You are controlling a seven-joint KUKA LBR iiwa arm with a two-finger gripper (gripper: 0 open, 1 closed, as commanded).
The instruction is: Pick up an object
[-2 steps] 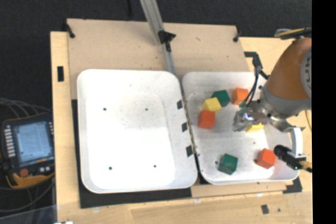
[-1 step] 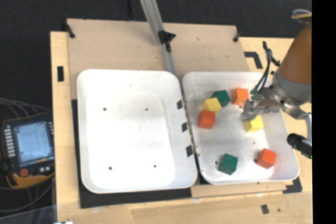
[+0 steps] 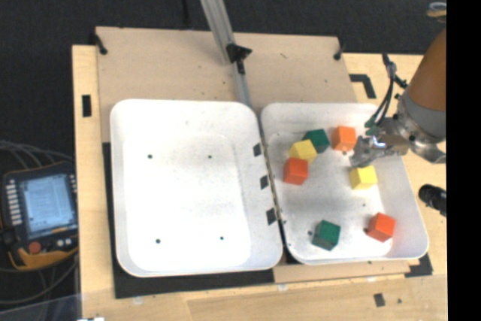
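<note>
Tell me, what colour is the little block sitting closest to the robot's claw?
Yellow. The block lies just below the gripper in the right bin, seen in the camera view.

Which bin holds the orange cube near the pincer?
The right bin: the orange cube sits on its floor beside a green cube, just left of the pincer.

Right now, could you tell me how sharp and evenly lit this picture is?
Camera view: soft overall, cube edges fuzzy; the tool blurs into the right white bin; the bin floors are bright and nearly washed out; the green cube casts a faint shadow; the black surround is dark.
</note>
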